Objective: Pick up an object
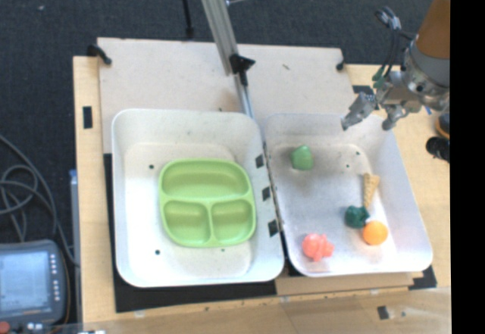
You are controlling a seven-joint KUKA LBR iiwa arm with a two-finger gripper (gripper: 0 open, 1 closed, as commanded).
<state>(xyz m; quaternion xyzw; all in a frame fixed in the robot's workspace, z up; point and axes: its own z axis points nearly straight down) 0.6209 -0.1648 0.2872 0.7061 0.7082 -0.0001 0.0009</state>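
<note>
Two-finger gripper (pixel 373 117) spread open, holding nothing, above far rim of right white bin (pixel 405 196). Small green rounded lump (pixel 302 157) near far-left corner; bin centre unobstructed.

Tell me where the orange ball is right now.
The orange ball lies in the right bin, near its front right corner, touching the dark green toy on its left and just below the cone.

A tray (pixel 206 201) lay in the left bin (pixel 136 135); the right bin (pixel 409 238) held five small toys, my pincer (pixel 373 119) above its far edge.
</note>
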